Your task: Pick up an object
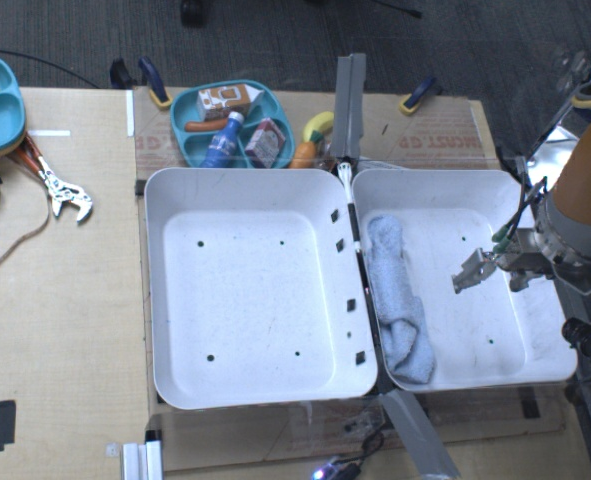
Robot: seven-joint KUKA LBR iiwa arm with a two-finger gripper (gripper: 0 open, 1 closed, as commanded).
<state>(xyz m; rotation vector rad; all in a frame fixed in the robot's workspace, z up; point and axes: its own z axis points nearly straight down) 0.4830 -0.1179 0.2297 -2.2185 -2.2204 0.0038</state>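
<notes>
— Towel (395,303): where does it lie?
— Stretched along the left wall of the right bin (495,368), rumpled, near the divider.
— And the gripper (487,266)?
— It hangs over the same bin, right of the towel and apart from it; its jaws grip nothing, but whether they are open cannot be told.

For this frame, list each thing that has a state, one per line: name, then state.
Grey towel: crumpled lengthwise, lying along the right bin's left wall.
Gripper: over the right bin, apart from the towel, holding nothing.
Wrench: lying flat on the bench.
Blue bottle: on its side in the teal tray.
</notes>
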